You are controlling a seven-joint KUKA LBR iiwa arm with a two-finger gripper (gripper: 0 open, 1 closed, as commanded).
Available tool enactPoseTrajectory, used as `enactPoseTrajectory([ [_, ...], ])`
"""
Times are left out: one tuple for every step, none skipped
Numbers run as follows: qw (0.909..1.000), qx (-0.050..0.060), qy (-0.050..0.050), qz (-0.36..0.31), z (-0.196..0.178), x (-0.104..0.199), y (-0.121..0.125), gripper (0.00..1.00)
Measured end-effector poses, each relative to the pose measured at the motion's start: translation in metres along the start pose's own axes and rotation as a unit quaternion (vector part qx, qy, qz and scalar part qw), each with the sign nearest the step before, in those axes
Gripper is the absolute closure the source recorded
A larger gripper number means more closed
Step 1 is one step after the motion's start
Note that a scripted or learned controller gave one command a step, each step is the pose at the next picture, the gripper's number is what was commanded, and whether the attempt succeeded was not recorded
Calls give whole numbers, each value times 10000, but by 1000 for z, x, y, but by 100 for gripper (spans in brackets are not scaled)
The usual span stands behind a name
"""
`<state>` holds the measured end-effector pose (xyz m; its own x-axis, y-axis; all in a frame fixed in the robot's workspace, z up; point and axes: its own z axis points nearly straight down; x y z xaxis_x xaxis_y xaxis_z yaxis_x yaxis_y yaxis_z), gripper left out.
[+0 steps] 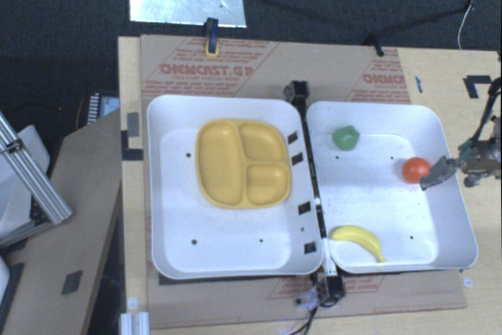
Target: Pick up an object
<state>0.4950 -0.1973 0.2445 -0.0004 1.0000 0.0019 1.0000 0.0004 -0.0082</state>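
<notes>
**Gripper at the right bin's edge, beside the red ball**

Brown board covers the bench [259,63], which bears two shallow white bins side by side. Seen from the overhead camera, the left bin [169,247] holds a yellow divided plate [241,163] near its middle. The right bin [451,235] holds a green object [345,137] near its far side, a red ball [416,169] toward its right wall, and a yellow banana [358,238] at its near edge. Reaching in from the right, the gripper [434,176] sits just beside the red ball, at the ball's lower right. One dark finger [439,172] shows; its spread cannot be told, and nothing is visibly held.
</notes>
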Motion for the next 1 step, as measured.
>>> enactPoseTrajectory([
  [10000,-48,-14,-16,-5,0,2,0],
])
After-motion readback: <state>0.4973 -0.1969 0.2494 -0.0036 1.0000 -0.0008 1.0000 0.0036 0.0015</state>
